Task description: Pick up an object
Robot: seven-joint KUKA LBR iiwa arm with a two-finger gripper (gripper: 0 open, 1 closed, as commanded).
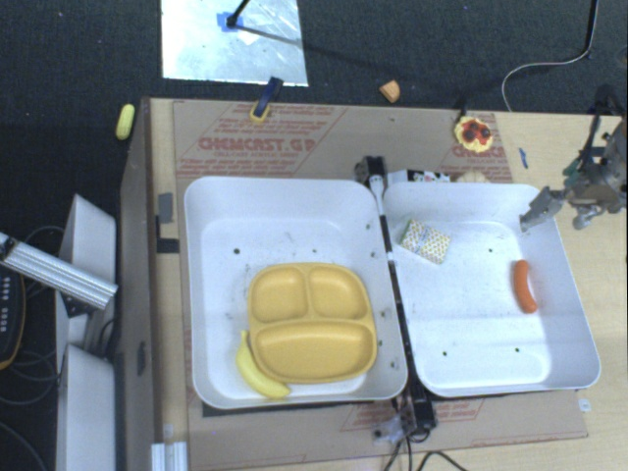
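Smooth white plastic bins [285, 199], glossy yellow plastic tray [312, 322], printed cardboard base [324, 130], metallic pincer [561, 207]
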